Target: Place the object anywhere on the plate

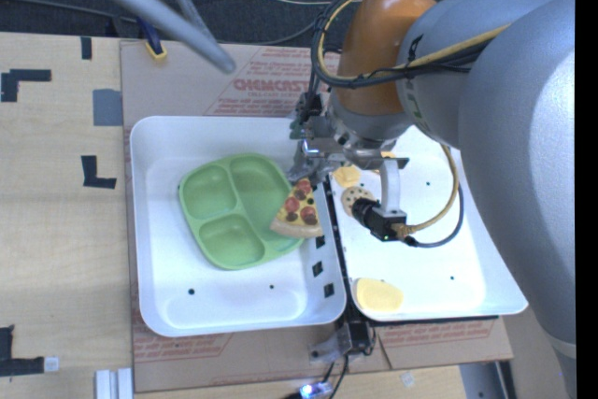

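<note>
From my seat I see the grey arm's two-finger gripper (313,165) low over the seam between the two shallow white bins; I cannot tell its state. The toy pizza slice with red toppings (299,210) lies on the right edge of the light green three-compartment plastic plate (229,210) in the left bin (149,229). A yellow round piece (379,295) sits in the right bin (467,276).

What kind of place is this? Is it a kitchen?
Probably not a kitchen, more likely a robot test bench. A big grey robot arm reaches over two white bins, the pizza slice on the green plate looks like a toy, and cables trail about.
</note>
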### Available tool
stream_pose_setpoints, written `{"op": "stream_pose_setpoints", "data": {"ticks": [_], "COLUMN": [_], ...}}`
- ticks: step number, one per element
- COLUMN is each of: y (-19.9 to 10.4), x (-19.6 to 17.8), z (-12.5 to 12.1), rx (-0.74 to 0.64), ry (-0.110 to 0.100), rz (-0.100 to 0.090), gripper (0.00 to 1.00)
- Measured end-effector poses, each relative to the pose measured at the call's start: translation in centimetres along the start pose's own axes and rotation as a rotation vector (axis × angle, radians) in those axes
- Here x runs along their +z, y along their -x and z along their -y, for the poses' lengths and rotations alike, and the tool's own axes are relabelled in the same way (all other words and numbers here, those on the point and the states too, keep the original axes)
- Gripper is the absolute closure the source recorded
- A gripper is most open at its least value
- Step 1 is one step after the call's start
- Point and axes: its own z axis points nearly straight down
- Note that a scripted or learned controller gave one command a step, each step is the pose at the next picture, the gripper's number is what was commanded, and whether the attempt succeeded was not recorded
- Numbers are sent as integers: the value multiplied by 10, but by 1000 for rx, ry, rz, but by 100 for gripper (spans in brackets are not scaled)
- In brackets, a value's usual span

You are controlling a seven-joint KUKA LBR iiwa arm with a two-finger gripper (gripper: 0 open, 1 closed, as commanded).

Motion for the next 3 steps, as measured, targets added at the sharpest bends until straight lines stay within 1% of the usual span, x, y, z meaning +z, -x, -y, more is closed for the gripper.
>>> {"op": "stream_pose_setpoints", "data": {"ticks": [1, 2, 3], "y": [-44, -95, -93], "x": [2, 5, 4], "z": [-4, -6, -6], "rx": [-1, -1, 2], "ry": [0, 0, -1], "rz": [-1, 0, 1], "gripper": [100, 100, 0]}}
